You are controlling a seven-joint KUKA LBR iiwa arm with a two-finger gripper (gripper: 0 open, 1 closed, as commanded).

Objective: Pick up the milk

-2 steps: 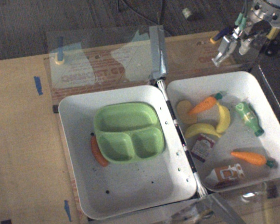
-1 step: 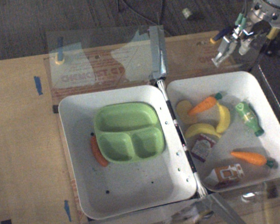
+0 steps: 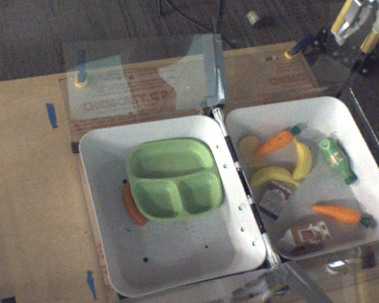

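Observation:
The milk (image 3: 307, 235) is a small carton with a brown and white label. It lies on its side against the front wall of the right bin (image 3: 371, 147), near the divider between the bins. An orange carrot (image 3: 338, 213) lies just behind and to the right of the carton, close to it. A dark red packet (image 3: 274, 199) lies just behind the carton on the left.
The right bin also holds yellow bananas (image 3: 287, 171), a second carrot (image 3: 276, 142) and a green bottle (image 3: 336, 159). The left bin (image 3: 116, 251) holds a green divided plate (image 3: 174, 178) and an orange sausage-like piece (image 3: 134, 204). A yellow and metal clamp (image 3: 358, 8) stands at the back right.

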